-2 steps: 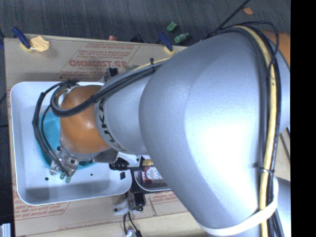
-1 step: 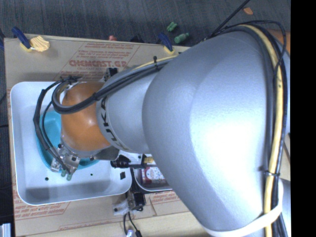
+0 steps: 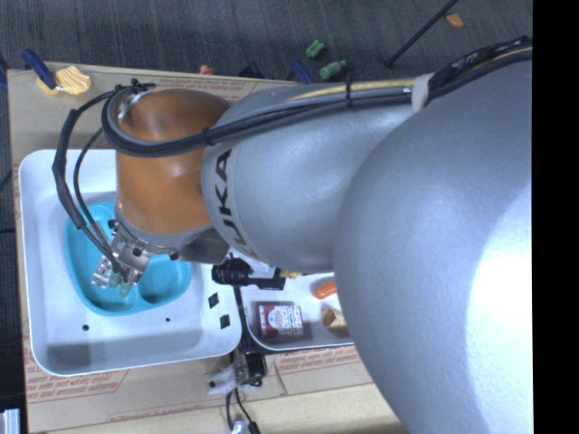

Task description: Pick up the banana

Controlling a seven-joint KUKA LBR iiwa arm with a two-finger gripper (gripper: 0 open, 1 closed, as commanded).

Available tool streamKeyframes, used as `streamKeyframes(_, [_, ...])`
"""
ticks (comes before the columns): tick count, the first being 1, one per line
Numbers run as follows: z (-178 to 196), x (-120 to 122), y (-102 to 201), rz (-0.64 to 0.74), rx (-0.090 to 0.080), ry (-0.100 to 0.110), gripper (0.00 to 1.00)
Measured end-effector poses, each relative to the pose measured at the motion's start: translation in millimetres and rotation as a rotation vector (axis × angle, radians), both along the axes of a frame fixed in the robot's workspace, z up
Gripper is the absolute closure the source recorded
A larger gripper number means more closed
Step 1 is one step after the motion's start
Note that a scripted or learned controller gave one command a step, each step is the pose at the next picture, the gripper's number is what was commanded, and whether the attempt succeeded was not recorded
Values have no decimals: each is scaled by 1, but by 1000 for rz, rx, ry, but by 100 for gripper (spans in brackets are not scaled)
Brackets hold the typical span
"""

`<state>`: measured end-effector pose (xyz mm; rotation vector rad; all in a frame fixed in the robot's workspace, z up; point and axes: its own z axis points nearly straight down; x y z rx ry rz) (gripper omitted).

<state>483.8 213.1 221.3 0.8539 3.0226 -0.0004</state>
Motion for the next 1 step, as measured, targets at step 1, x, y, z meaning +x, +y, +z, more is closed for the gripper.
streamKeyframes(1, [-52,38,4,261,-1,3,100])
